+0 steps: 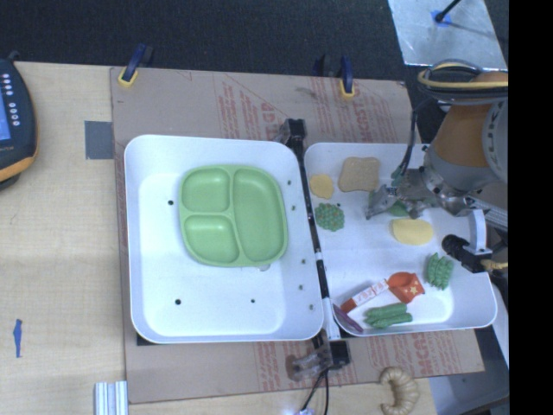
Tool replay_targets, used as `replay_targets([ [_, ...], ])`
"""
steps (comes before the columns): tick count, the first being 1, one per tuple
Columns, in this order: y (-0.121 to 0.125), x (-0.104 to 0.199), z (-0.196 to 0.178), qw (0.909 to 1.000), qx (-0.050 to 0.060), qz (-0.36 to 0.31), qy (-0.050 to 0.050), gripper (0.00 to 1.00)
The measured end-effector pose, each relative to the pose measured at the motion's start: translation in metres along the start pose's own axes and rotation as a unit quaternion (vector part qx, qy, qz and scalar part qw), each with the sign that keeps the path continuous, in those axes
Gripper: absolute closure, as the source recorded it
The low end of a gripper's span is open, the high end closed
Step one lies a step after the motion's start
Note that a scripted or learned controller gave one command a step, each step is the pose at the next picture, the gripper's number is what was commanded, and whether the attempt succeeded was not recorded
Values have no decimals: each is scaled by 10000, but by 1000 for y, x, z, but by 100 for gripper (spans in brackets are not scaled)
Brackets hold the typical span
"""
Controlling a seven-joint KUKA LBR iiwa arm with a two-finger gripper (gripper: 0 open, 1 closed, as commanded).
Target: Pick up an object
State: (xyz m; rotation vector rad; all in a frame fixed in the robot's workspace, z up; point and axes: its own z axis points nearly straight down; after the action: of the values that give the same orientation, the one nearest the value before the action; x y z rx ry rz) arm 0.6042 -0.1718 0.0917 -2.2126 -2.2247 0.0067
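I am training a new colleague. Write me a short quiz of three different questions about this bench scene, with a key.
1. True or false: the green divided plate lies in the left bin.
2. Multiple choice: which item lies nearest the gripper in the right bin? A) the bread slice B) the yellow piece C) the green bean pod
3. Fill in: the plate has ___ compartments.

Key: 1 true; 2 B; 3 three.
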Motion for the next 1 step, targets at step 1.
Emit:
replay_targets([
  [1,53,-8,-2,10000,-29,3,-1,0],
])
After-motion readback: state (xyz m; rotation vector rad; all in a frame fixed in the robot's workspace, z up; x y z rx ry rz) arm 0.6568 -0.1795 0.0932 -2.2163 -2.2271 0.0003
